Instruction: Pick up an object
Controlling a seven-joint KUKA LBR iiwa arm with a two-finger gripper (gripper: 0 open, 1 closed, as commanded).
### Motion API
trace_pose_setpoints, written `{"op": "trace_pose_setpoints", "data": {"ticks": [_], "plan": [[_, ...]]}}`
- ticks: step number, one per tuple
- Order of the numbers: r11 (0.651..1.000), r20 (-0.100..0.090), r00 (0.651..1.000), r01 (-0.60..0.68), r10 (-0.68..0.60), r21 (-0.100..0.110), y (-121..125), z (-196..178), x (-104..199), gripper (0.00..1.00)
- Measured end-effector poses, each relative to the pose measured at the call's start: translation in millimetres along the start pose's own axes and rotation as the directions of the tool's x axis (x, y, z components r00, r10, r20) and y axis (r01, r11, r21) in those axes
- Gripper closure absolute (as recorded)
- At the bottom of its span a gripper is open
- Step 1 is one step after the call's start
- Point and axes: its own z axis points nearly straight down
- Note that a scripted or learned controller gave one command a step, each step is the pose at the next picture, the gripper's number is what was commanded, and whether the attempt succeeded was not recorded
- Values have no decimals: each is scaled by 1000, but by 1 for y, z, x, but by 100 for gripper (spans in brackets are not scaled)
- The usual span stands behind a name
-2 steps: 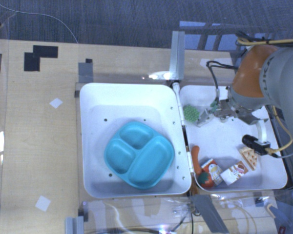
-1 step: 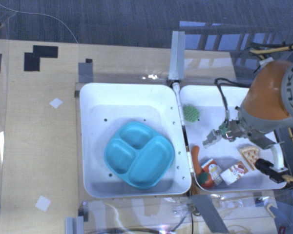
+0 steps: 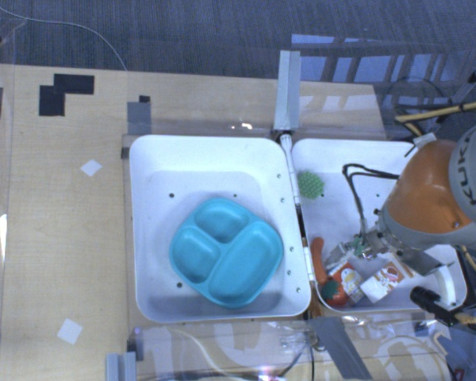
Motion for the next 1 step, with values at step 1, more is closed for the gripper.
{"op": "trace_pose_setpoints", "data": {"ticks": [1], "plan": [[996,-6,996,90,-90,8,66,-28,-39,0]]}}
